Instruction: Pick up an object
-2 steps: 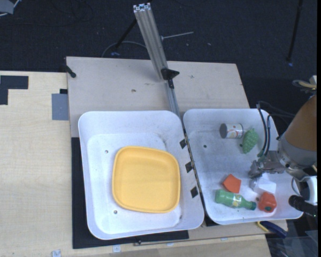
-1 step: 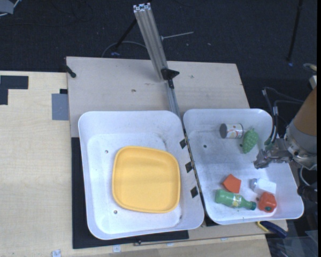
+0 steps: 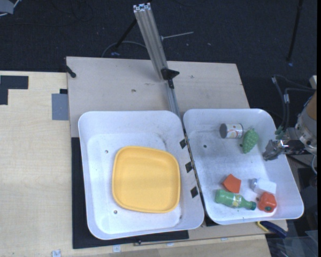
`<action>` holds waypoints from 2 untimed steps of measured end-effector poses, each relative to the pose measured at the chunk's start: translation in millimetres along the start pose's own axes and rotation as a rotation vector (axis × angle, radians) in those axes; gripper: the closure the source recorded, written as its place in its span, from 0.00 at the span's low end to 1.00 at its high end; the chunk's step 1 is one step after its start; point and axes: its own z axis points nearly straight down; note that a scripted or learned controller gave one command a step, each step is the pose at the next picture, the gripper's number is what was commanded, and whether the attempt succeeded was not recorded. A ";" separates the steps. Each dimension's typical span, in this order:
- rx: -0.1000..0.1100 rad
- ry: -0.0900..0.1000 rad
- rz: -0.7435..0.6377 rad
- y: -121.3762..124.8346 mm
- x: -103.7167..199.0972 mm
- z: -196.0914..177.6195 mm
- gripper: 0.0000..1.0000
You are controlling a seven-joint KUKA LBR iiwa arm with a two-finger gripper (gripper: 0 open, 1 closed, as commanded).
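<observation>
Gripper [image 3: 271,151] poised at right bin [image 3: 216,208] rim, finger state impossible to tell. Green grapes [image 3: 250,141] just beside; likely easiest target, being closest.

Matt yellow plastic plate [image 3: 146,179], glossy white bins [image 3: 96,127], pale wooden bench [image 3: 203,84]

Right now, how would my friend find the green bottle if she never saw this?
Look at the right white bin, the one with the small toys in it. Go to its near edge, where a little green bottle lies on its side. It sits between two orange pieces, and it is long and green with a yellow label, unlike the bumpy green grapes farther back.
</observation>
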 end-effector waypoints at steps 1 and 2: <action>0.004 0.003 -0.005 3.8 61.3 -2.6 1.00; 0.004 0.002 -0.004 11.7 113.3 -15.5 1.00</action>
